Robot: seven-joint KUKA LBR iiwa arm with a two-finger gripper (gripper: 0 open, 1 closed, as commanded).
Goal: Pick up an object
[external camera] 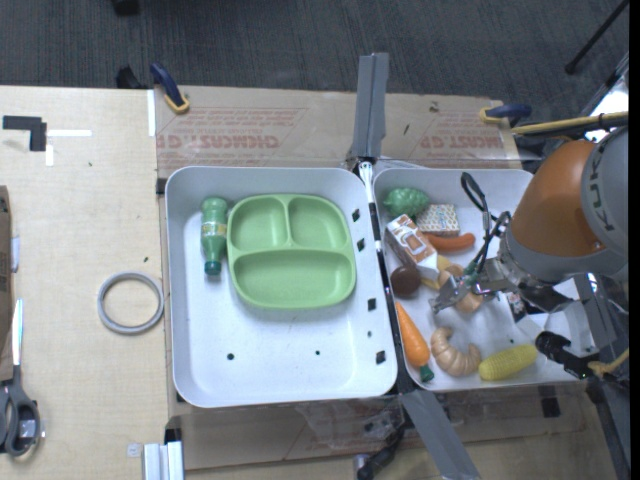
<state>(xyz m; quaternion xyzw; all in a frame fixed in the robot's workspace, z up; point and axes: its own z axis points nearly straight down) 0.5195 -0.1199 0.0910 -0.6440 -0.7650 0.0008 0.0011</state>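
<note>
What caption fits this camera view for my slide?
Claw lowered among toy foods in the right bin; green divided plate and bottle sit in the left bin.

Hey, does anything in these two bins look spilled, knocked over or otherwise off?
Nothing spilled or broken. The green bottle lies on its side beside the green divided plate in the left bin; toy foods sit jumbled in the right bin, including a carrot, croissant and corn cob.

Hand (452,295) low in right bin (520,376) among toy food; green plate (292,251), bottle (213,234) in left bin (270,368)
</note>
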